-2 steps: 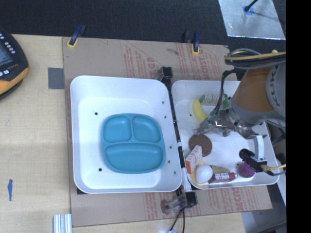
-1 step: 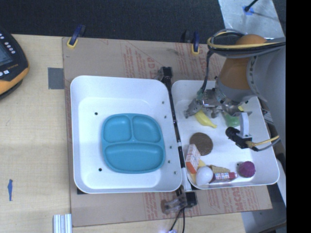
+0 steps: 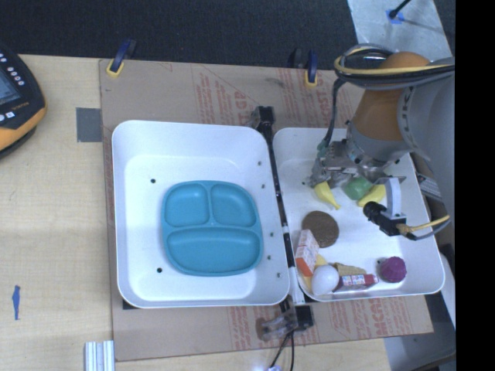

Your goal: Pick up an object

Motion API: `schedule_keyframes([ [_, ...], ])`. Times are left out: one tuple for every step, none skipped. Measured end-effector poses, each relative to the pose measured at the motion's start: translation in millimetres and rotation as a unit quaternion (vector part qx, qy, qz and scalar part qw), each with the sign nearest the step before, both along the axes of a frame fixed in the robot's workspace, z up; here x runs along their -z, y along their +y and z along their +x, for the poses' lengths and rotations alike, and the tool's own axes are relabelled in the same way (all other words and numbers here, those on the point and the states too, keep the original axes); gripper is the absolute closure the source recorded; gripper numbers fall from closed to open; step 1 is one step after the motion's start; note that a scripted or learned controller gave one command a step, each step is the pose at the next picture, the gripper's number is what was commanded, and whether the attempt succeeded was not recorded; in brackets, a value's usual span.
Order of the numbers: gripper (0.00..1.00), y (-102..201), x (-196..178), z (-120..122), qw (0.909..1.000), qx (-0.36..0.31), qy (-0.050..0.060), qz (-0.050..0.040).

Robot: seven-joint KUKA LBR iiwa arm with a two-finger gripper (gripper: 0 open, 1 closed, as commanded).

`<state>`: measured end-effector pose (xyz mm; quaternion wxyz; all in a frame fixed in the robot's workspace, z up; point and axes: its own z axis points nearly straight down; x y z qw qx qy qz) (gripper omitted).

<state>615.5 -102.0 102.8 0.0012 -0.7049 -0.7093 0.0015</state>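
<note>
Gripper (image 3: 334,175): low in right bin (image 3: 421,284), at its 11 o'clock area; finger state cannot be told; nothing visibly held
Objects: yellow piece (image 3: 329,195) just below gripper; green piece (image 3: 359,187) at its 3 o'clock; brown disc (image 3: 320,228) at bin centre; white ball (image 3: 325,278), red-white packet (image 3: 307,253) and purple ball (image 3: 393,269) along 6 o'clock edge
Left bin (image 3: 131,207): holds blue divided tray (image 3: 211,228)

A robotics lab bench — not a home. Two white bins (image 3: 193,141) sit on cardboard sheeting (image 3: 193,91) clamped at twelve o'clock with blue and yellow clips (image 3: 120,56). A yellow-edged teach pendant (image 3: 15,103) lies at nine o'clock, tape marks the wood, and the grey-and-orange arm (image 3: 394,107) — industrial — enters at two o'clock.
</note>
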Motion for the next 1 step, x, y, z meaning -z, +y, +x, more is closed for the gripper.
schedule_keyframes([
  [1.0,63.1,-94.9,-21.8,1.0,-0.002,-0.004,0.0012],
])
